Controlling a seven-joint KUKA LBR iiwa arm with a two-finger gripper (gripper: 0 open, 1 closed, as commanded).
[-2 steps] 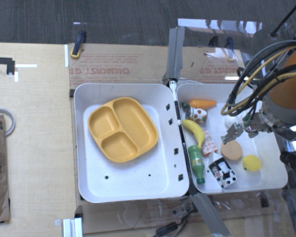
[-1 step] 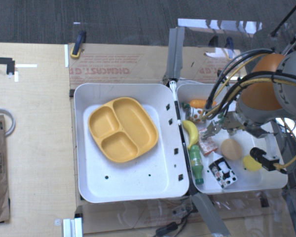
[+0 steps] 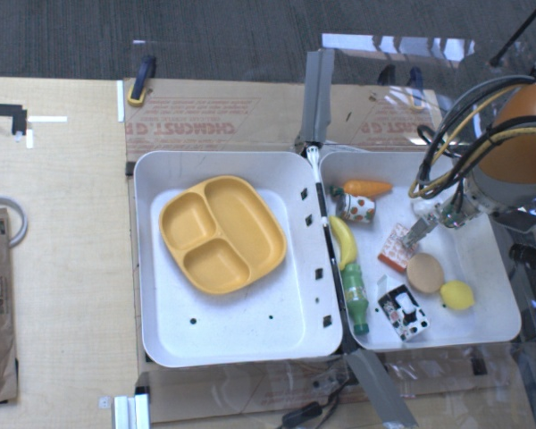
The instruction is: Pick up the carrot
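Up and left of the gripper (image 3: 418, 233): carrot (image 3: 367, 188), near the top of the right bin (image 3: 500, 329), long axis roughly left-right across the frame, just above a spotted cup (image 3: 359, 208). Gripper low over a red packet (image 3: 396, 247); finger state impossible to tell.

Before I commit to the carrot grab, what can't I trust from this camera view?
- Gripper: too small and blurred to judge its opening.
- Red-and-white packet: partly covered by the gripper; print unreadable.
- Arm: cut off by the right edge, cables across its wrist.
- Carrot: its left end is hard to make out.
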